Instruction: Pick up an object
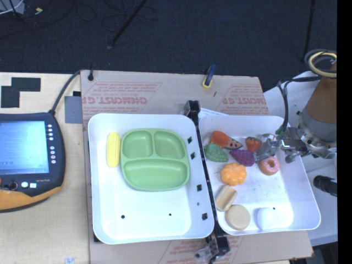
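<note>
Two shallow white bins are seen side by side on a cardboard-covered bench. In the left bin (104, 213) a green divided plate (154, 159) is laid, with a yellow corn cob (113, 149) just beside it on its left. In the right bin (300, 194) a cluster of toy foods is gathered: an orange-red piece (221, 138), a green leafy piece (215, 152), a purple piece (242, 157), a small red piece (253, 143), a pink doughnut (269, 165), an orange pumpkin (233, 174), a tan roll (225, 197), a round biscuit (238, 216) and a white object (267, 218) at the near side. The gripper (270, 146) is reached in from the right, low over the doughnut and the red piece. Whether its pincer is spread or pressed together cannot be told, and nothing is clearly pinched.
</note>
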You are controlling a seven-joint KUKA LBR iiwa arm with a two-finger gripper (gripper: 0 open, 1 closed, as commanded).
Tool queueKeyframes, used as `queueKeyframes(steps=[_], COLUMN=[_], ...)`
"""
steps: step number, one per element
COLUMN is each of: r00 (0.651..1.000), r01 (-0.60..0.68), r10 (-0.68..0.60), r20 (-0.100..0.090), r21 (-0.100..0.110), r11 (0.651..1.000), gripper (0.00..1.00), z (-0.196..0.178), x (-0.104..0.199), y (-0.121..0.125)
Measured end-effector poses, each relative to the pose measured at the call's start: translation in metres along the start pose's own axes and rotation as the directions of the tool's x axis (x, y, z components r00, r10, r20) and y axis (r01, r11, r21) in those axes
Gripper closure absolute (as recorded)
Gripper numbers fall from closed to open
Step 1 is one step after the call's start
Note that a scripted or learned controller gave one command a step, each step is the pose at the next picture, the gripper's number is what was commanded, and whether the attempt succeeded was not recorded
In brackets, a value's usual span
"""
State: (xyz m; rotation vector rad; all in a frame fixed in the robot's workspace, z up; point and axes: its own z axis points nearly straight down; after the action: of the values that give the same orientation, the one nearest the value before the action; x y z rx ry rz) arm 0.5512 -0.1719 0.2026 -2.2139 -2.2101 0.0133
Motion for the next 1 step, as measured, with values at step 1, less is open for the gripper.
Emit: queueKeyframes(steps=[1], r00=[1.0], r01=[0.002], r10=[-0.002], r20=[0.002], r21=[-0.011], r11=[1.0], gripper=[0.0], z=[-0.0073], x=[0.0], y=[0.0021])
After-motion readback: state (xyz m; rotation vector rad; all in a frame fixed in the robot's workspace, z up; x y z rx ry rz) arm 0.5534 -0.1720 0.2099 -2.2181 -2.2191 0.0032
